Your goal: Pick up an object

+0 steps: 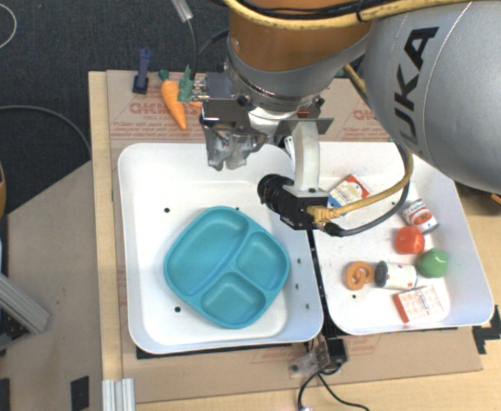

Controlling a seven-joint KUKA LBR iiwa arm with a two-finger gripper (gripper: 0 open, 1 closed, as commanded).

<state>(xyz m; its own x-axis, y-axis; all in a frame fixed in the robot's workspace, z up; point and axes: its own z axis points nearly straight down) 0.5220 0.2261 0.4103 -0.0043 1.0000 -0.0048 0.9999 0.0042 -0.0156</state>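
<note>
Two white bins sit side by side, and the gripper (227, 154) hangs over the back of the left bin (139, 229). Can't tell how its fingers stand, too blurry. Nearest thing is the teal divided plate (226, 266), smooth plastic with three compartments, lying flat in front of the gripper and apart from it. Right bin (473, 306) holds a red ball (408, 241), green ball (434, 263), orange ring (358, 275) and some small cartons. Plastic carrot (174, 103) lies on the cardboard behind.
</note>
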